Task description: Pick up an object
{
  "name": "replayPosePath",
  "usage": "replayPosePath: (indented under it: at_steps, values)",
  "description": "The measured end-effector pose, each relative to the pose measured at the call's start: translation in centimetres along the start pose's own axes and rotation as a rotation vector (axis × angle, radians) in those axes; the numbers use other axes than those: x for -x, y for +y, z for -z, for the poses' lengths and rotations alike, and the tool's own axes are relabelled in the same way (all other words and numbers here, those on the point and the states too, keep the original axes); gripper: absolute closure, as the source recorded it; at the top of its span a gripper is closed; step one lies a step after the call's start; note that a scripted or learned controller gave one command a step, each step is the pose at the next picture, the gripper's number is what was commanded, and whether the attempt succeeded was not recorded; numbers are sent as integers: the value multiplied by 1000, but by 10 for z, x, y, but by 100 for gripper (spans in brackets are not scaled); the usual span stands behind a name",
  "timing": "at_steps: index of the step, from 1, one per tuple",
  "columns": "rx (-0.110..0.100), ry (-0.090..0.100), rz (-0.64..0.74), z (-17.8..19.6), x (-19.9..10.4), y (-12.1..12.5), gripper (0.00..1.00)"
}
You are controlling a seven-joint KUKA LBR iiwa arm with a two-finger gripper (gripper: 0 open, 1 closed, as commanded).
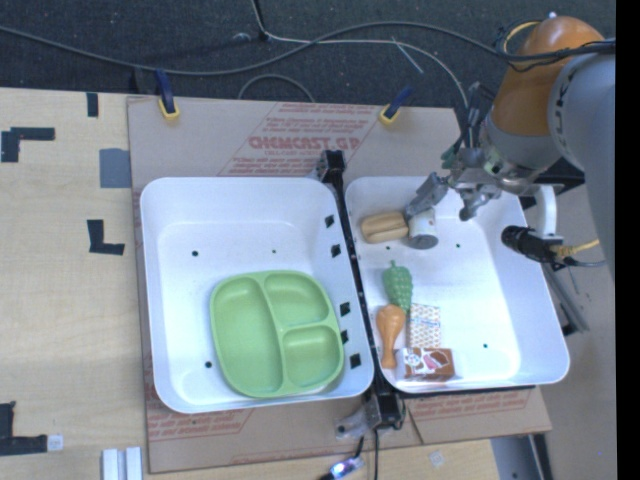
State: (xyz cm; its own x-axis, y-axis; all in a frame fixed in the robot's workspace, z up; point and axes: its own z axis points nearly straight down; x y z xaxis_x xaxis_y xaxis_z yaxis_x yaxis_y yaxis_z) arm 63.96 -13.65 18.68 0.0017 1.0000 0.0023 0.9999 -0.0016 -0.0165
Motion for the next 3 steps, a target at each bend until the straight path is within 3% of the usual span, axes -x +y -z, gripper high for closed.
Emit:
replayPosePath:
  at_steps: [1, 3]
  values:
    - [15, -2, 3, 10, 0, 3, 0]
    - [15, -5, 3, -104, 1, 5, 0]
